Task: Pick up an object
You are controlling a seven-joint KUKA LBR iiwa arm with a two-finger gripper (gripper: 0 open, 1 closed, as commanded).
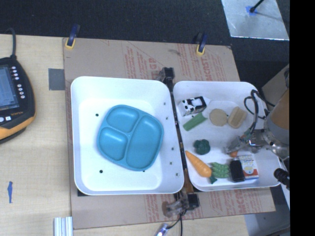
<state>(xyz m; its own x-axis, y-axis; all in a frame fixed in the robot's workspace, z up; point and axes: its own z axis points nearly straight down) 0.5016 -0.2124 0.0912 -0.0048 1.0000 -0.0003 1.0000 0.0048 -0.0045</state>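
Camera view: my gripper (pixel 239 147) hangs low by the right bin's (pixel 216 87) right edge — whether it is open or closed, I cannot tell. Near that bin's front edge lie a carrot (pixel 198 164) and a small carton (pixel 247 167); a broccoli piece (pixel 201 145) sits mid-bin. The left bin (pixel 83 132) carries a blue divided plate (pixel 130 137) — centred.

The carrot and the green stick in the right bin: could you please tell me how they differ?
The carrot is orange and tapered; the green stick is plain green and flat-sided. The carrot lies at the bin's near-left edge, the green stick farther back beside the cow-patterned toy. Both are elongated and lie at a slant.
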